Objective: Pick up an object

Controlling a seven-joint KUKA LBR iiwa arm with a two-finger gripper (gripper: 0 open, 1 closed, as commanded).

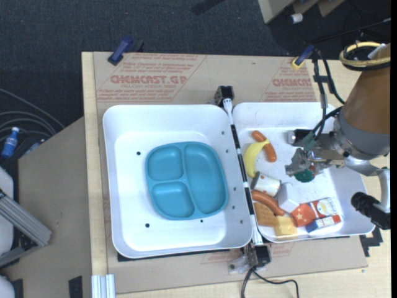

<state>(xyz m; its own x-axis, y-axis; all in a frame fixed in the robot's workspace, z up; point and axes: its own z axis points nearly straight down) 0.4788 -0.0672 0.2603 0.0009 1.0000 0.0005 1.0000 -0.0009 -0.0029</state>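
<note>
Grey arm low, hand leftward

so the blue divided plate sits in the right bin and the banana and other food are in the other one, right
Not quite. The camera view shows the blue plate in the left bin, not the right. The banana and other food lie in the right bin, where the tool hangs.
</note>
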